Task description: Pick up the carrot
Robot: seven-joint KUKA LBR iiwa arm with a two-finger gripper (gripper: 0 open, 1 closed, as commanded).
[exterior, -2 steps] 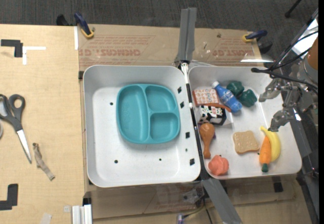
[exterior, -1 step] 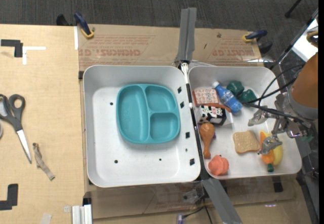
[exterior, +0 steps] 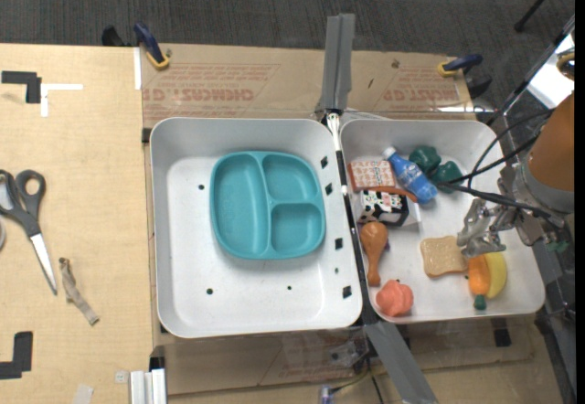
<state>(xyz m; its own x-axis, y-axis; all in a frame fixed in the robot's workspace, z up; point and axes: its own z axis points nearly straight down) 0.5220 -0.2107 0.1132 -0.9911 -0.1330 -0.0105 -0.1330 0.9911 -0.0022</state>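
The carrot (exterior: 478,281) is small and orange with a green tip. It lies near the front right corner of the right bin (exterior: 430,313), touching a yellow banana (exterior: 495,272) on its right. My gripper (exterior: 475,233) hangs just above and behind the carrot, between it and a slice of toast (exterior: 443,256). Nothing shows in its grasp.
The right bin also holds a drumstick (exterior: 373,245), a peach-coloured fruit (exterior: 395,298), a cow-print carton (exterior: 384,204), a brown box (exterior: 373,175), a blue bottle (exterior: 411,177) and a green item (exterior: 431,164). A teal divided plate (exterior: 269,205) lies in the left bin (exterior: 174,302). Scissors (exterior: 27,219) lie on the bench at the left.
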